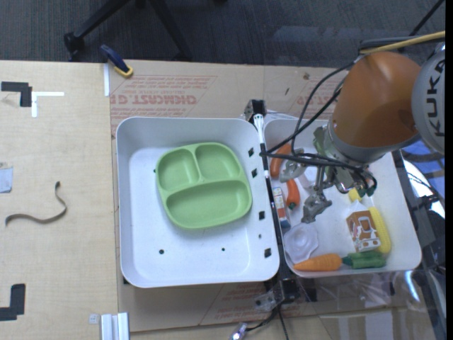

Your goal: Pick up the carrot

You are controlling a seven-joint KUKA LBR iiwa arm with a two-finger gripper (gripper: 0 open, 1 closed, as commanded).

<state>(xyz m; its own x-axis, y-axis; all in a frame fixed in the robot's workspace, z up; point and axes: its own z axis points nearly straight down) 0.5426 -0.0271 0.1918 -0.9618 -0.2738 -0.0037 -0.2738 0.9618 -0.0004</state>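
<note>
The carrot (318, 263) is orange and lies flat along the front wall of the right bin (407, 257), its tip pointing left. A green vegetable (364, 261) touches its right end. My gripper (315, 206) hangs below the orange wrist band, over the middle left of the right bin. It is above and behind the carrot, well apart from it. Nothing shows in its grip. The arm's body hides the back of the right bin.
A green divided plate (205, 184) fills the middle of the left bin (134, 211). The right bin also holds a clear plastic piece (301, 241), a small orange-and-white box (361, 231), a yellow corn cob (383, 232) and orange items (292, 191) by the left wall.
</note>
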